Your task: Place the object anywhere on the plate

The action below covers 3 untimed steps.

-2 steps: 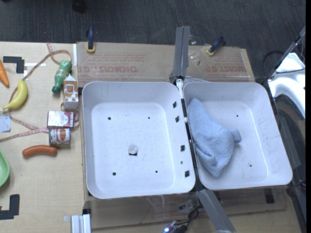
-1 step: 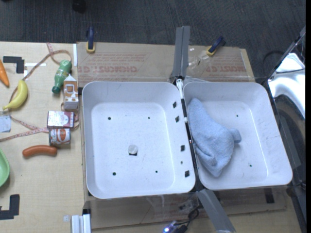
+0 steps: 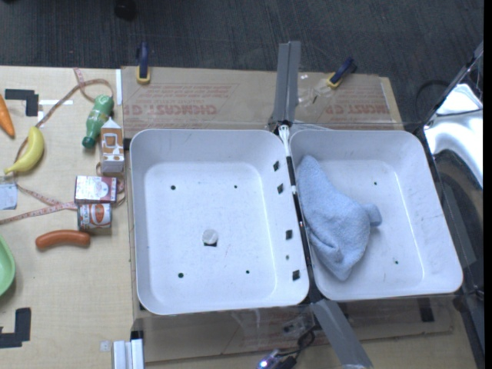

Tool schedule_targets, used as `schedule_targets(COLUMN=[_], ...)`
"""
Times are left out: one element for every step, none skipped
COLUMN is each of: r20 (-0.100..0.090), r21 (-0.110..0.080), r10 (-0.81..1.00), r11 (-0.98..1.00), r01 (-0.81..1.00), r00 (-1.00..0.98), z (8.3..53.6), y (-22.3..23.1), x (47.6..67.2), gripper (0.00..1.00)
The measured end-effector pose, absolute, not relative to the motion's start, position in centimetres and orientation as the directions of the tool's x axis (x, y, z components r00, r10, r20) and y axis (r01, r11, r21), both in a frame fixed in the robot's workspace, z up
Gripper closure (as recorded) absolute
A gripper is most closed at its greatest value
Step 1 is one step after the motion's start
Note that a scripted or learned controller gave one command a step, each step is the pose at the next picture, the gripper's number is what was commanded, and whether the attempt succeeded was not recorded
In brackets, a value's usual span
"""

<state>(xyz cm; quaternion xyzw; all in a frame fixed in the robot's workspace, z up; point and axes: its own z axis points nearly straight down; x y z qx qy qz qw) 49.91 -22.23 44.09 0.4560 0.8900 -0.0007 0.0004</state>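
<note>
- Small pale round object (image 3: 210, 237): lies loose on the floor of the left bin (image 3: 143, 229), a little below the middle, touching nothing; too small to name more closely, but judged to be the thing to be placed.
- Sprawls crumpled in the right bin (image 3: 430, 206), against the wall shared with its neighbour: a grey-blue cloth (image 3: 332, 217).
- Peeks in at the bench's far left edge, well apart from both bins: the rim of a green dish (image 3: 4, 266), possibly the plate meant, though too little visible to be sure.
- Scattered near that dish on the bench: a banana (image 3: 28, 151), a sausage (image 3: 63, 240), a can (image 3: 94, 217) and a green bottle (image 3: 97, 118).
- Pincer's state: cannot tell, whether released or clenched.
- Judged progress: none to be seen so far. Left to do, by the look of things: the pick-up from the left bin, the carry, and the setting down on the plate.
</note>
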Motion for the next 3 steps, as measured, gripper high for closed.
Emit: schedule_targets(r20=[-0.001,0.002,-0.002], r21=[-0.001,-0.002,0.000], r10=[0.841,0.770,0.612], r11=[0.542,0.638,0.791], r01=[0.841,0.770,0.612], r00=[-0.542,-0.638,-0.791], z=[44.0,25.2,37.2], y=[-22.2,-20.0,-13.7], x=[51.3,50.4,52.7], gripper=[1.00,1.00,1.00])
